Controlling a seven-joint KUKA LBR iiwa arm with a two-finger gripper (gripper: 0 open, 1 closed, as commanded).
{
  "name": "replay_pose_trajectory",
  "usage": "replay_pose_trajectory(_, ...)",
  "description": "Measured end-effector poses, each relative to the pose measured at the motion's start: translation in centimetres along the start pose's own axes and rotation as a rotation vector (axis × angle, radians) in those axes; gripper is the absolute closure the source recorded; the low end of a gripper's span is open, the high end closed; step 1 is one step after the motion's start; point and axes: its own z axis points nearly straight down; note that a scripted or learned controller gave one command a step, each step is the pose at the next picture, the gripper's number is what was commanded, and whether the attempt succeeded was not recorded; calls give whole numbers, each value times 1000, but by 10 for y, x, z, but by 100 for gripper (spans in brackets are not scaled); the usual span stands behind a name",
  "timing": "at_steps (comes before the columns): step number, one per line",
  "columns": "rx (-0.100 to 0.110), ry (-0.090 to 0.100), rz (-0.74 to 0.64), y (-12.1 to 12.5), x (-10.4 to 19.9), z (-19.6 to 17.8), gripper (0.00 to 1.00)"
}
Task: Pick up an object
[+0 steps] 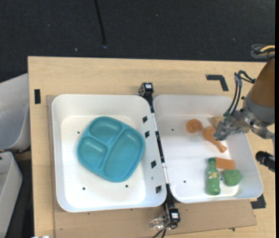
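The grey arm (260, 100) reaches in over the desk (104, 76) from its right side, orange band uppermost, wrist angled downward and leftward. Its pincer (222, 131) hangs low at the arm's end.

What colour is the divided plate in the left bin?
Light blue; the divided plate shows plainly in the camera view.

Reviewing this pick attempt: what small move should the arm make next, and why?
Probably a short descent straight down. The gripper hangs over the right bin, right at the upper end of the orange carrot-like piece, with nothing visibly between its fingers. The green bottle lies further toward the front.
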Motion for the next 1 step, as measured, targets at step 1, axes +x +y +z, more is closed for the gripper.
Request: replay_pose_trajectory(1,1,0,1,2,-2,-52,100)
